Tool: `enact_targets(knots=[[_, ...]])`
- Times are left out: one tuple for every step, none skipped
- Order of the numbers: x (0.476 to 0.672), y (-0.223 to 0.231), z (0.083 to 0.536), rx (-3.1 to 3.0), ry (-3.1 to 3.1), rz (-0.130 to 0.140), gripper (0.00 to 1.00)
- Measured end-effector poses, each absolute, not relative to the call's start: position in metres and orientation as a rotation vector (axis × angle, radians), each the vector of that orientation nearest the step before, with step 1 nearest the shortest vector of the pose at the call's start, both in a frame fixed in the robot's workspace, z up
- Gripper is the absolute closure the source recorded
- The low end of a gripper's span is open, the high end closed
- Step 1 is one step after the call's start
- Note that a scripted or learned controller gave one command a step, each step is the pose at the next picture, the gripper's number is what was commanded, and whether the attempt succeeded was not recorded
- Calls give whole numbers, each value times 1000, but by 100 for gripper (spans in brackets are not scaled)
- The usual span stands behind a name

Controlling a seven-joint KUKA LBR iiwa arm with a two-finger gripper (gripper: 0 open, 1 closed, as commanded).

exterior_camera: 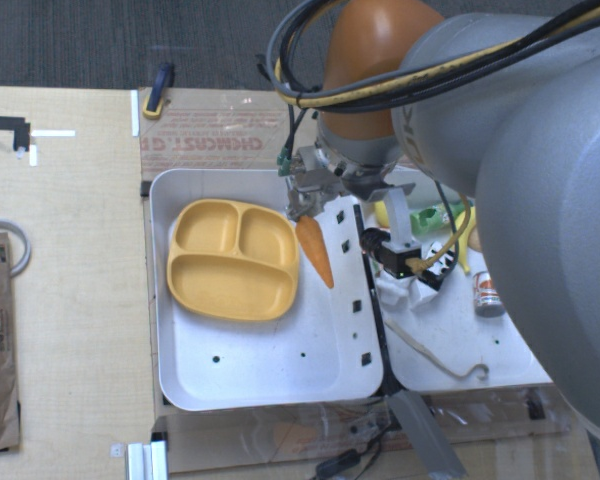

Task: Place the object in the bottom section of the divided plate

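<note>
A yellow divided plate (232, 280) lies in the left bin, with two small sections at the back and one wide section toward the front. An orange carrot (316, 252) hangs tilted just right of the plate's rim, thick end up and tip pointing down-right. My gripper (302, 206) sits directly over that thick end and is shut on it. The arm's orange band (380, 43) and grey body hide much of the right bin.
The left bin (250, 368) has bare white floor in front of the plate. In the right bin lie a green bottle (427, 218), a small can (487, 295), yellow and black items and a thin cord (440, 361). A raised divider (365, 303) separates the bins.
</note>
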State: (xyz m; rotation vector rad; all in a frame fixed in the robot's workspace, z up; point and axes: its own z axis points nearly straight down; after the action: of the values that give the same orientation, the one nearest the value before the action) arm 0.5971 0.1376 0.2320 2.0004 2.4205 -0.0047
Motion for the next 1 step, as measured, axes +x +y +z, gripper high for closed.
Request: enact_targets(knots=[[497, 105, 348, 2020, 2405, -6, 100]])
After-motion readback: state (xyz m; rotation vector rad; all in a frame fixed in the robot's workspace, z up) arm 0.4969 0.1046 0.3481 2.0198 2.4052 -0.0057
